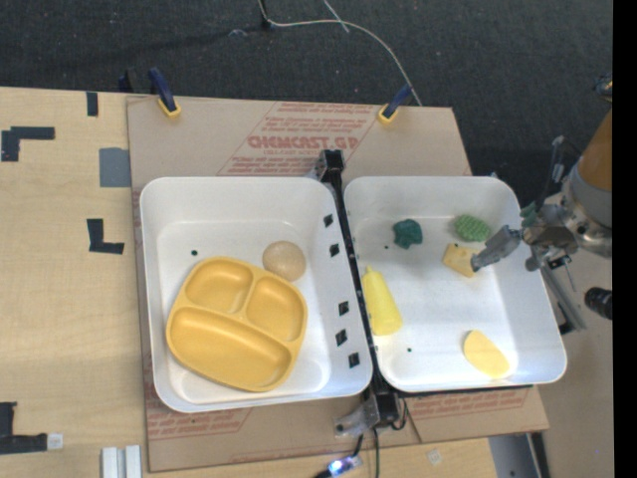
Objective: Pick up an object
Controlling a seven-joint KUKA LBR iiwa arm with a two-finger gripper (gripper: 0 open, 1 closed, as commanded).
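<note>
Behind pincer: half-hidden yellow block

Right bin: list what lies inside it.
Inside the right bin: a teal lump, a green piece, a pale yellow block, a yellow cylinder and a yellow slice. The gripper covers the block's right edge.

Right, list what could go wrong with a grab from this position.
1. The gripper sits right by the small yellow block, with the green ridged piece close behind it. A descent here might nudge one while aiming at the other.
2. Both lie near the right bin's wall, so a finger may clip the rim.
3. The yellow cylinder rests against the divider, leaving little room for a finger on that side.
</note>
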